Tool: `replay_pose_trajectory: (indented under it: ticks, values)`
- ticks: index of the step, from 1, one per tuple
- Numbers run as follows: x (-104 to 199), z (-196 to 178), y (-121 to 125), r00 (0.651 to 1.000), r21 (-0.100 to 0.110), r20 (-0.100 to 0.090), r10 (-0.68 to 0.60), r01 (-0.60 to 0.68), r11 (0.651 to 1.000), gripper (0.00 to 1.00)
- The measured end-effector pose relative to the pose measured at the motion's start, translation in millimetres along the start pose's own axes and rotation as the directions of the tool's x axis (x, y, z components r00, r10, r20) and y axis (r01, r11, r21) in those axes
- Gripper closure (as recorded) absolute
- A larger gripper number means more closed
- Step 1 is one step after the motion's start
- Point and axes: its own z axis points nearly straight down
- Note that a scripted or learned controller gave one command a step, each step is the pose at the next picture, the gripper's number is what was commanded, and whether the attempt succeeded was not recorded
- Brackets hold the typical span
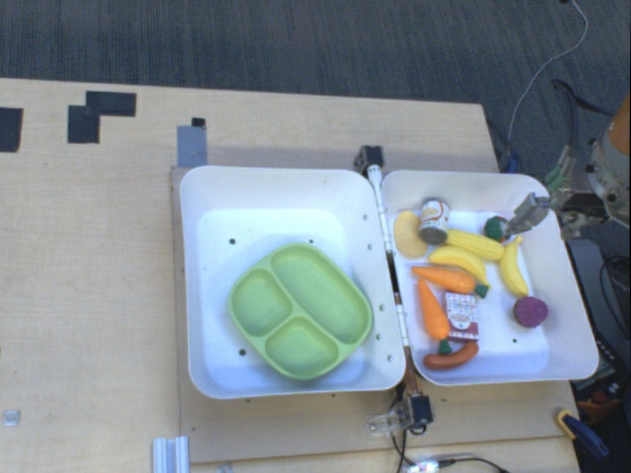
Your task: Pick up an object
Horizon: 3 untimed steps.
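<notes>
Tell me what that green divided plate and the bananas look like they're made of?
The green plate looks like moulded plastic: one even colour, soft sheen, rounded compartment edges. The bananas seem to be plastic toys too, uniformly bright yellow and smooth, though foam or rubber can't be ruled out.

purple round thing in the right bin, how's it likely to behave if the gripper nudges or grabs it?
The purple ball-shaped toy looks rounded, so a nudge would probably roll it; nothing touches it on the bare floor of the right bin. Its curved sides may slip from two fingers unless gripped across the middle. It looks like toy food, so probably light.
</notes>
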Motion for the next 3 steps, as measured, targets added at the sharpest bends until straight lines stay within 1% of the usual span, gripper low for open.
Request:
replay_pose_trajectory:
  ticks: [1, 2, 3]
  values:
    - [-51, 151, -9, 1.0, 0.004, -0.001, 0.003, -0.003, 1.0, 0.0]
    - [-50, 138, -6, 1.0, -0.004, 0.001, 0.001, -0.001, 1.0, 1.0]
    - [-50, 139, -6, 1.0, -0.004, 0.001, 0.0, 0.0, 1.0, 0.0]
